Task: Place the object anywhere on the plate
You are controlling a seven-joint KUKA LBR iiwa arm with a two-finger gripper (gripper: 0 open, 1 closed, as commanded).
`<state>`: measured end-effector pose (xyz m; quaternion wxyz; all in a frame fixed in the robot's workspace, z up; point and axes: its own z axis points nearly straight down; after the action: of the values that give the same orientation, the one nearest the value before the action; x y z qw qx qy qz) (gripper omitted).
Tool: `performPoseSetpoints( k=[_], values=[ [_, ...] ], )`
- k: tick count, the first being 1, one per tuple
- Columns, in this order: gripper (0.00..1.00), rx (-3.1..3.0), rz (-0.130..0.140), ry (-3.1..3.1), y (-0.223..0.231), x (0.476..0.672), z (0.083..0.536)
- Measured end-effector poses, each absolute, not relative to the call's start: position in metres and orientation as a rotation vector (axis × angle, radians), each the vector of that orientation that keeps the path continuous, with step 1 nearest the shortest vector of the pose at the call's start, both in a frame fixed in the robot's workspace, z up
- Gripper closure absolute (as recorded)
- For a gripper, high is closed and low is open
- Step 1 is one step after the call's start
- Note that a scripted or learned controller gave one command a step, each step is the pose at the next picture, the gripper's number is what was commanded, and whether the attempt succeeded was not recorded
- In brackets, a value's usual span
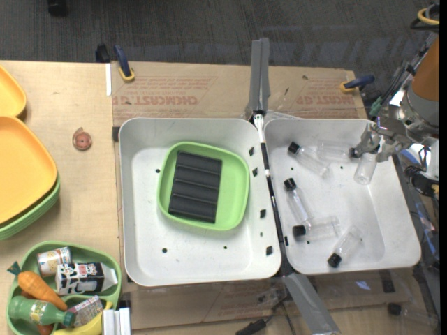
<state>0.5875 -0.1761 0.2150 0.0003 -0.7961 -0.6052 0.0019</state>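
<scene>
While lying flat, dark block (193,186) runs top-bottom on plate (237,187) | pincer (369,149) grip unclear

Bare white floor around green plate (204,186); scattered vials (299,202) rightward.

Light wooden bench (84,103) w/ brown printed cardboard sheet (209,93) on top, clamped at back edge by blue-yellow clamps (124,68). On cardboard: two shallow white plastic bins, left bin (140,257) & right bin (391,257), touching side by side. On bare wood at left: stacked orange-green plates (24,180), small round reddish disc (82,140), green bowl of toy food (112,274).
</scene>
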Motion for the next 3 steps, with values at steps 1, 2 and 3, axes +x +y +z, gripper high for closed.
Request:
performPoseSetpoints(
  k=[1, 2, 3],
  values=[
    [0.0, -2.501, 0.005, -1.901, -0.176, 0.588, 0.215],
    [0.0, -2.721, 0.005, -1.571, -0.165, 0.513, 0.321],
    [0.0, -2.818, 0.005, -1.391, -0.21, 0.479, 0.369]
  ],
)
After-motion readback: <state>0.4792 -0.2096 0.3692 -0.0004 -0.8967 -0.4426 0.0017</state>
